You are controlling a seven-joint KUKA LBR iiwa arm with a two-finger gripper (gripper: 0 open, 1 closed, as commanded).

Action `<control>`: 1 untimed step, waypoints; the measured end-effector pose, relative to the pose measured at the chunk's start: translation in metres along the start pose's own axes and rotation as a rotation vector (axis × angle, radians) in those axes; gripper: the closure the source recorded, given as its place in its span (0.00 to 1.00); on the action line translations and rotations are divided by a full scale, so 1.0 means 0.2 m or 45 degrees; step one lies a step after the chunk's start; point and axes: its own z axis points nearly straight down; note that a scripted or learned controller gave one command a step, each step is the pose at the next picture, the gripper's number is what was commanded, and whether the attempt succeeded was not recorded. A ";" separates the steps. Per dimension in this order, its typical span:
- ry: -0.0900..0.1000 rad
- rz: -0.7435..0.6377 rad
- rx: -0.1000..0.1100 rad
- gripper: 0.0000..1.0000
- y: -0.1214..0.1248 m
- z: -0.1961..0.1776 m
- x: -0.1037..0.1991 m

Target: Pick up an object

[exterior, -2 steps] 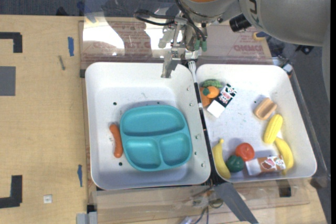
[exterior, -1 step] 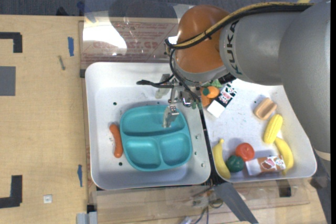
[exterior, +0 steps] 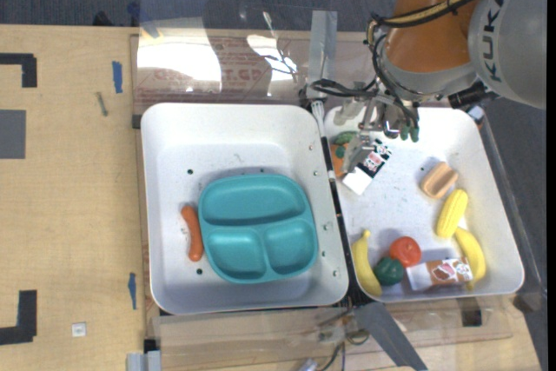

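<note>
Over the right bin's (exterior: pixel 499 178) back left corner hangs the gripper (exterior: pixel 375 128), right above a small white carton (exterior: pixel 368 169); can't tell its grip

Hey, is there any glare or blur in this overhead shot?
Camera view: bright glare on the clear panel behind the left bin; the claw looks soft against clutter; the teal tray and bananas are evenly lit, fairly sharp.
</note>
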 end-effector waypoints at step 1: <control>0.020 -0.144 0.000 0.00 -0.45 0.25 0.12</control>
